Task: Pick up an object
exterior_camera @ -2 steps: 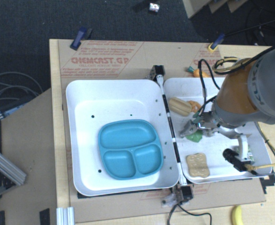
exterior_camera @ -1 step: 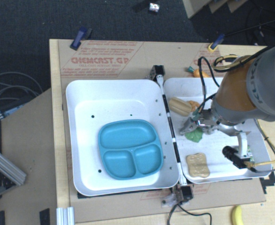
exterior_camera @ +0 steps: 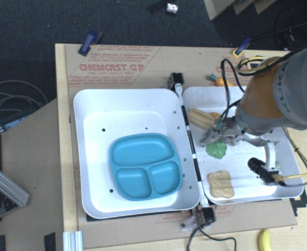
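Cardboard-topped counter (exterior_camera: 111, 61) with two white bins.
Left bin (exterior_camera: 90, 114) holds a blue divided plate (exterior_camera: 145, 165). Right bin (exterior_camera: 258, 193), half hidden by the arm, holds a green object (exterior_camera: 216, 150) under the jaws (exterior_camera: 214, 135), whose spread is unclear, beside a tan sponge (exterior_camera: 220, 184).

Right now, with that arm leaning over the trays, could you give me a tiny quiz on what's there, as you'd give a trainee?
1. True or false: the blue divided plate lies in the left bin.
2. Which thing is nearest the claw: A the green lump, B the tan sponge-like block, C the blue plate?
3. How many compartments has the plate?

Key: 1 true; 2 A; 3 three.
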Available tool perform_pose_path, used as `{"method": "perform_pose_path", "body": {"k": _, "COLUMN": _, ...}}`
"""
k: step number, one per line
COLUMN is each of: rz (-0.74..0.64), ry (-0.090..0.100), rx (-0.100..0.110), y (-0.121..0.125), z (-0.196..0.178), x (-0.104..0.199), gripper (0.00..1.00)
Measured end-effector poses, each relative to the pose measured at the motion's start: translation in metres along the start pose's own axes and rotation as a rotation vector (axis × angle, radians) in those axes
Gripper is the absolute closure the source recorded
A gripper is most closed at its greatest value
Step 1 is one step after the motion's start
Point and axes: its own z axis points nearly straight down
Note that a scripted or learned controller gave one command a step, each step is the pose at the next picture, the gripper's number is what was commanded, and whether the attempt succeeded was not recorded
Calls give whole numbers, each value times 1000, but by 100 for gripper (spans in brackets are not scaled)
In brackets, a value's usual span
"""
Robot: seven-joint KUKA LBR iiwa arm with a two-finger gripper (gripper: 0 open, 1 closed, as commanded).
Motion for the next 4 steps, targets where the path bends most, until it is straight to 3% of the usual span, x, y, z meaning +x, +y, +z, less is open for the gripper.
{"method": "perform_pose_path", "body": {"k": 1, "rz": -1, "ry": 0, "rx": 0, "y": 13, "z": 0, "x": 4, "gripper": 0}}
{"method": "perform_pose_path", "body": {"k": 2, "rz": 1, "ry": 2, "rx": 3, "y": -9, "z": 0, "x": 4, "gripper": 0}}
{"method": "perform_pose_path", "body": {"k": 4, "rz": 0, "ry": 0, "rx": 0, "y": -2, "z": 0, "x": 5, "gripper": 0}}
